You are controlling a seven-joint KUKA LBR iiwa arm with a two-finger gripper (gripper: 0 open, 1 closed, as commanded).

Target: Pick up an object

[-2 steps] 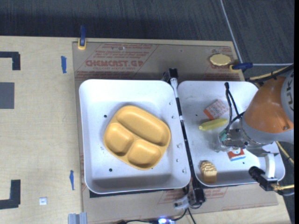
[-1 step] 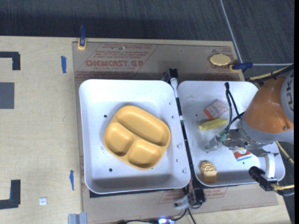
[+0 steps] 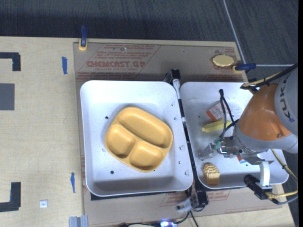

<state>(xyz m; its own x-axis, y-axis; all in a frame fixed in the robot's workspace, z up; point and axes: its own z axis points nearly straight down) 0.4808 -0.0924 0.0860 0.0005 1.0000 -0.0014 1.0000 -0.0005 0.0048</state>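
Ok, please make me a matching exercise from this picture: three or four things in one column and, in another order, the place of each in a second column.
Things:
1. yellow divided tray
2. small tan lumpy object
3. round tan disc
4. blue clamp

Places:
A. on the cardboard behind the right bin, near the bench's far edge
B. in the left bin, filling its middle
C. at the far left corner of the cardboard
D. in the right bin, by its near edge

Pairs: 1-B, 2-D, 3-A, 4-C
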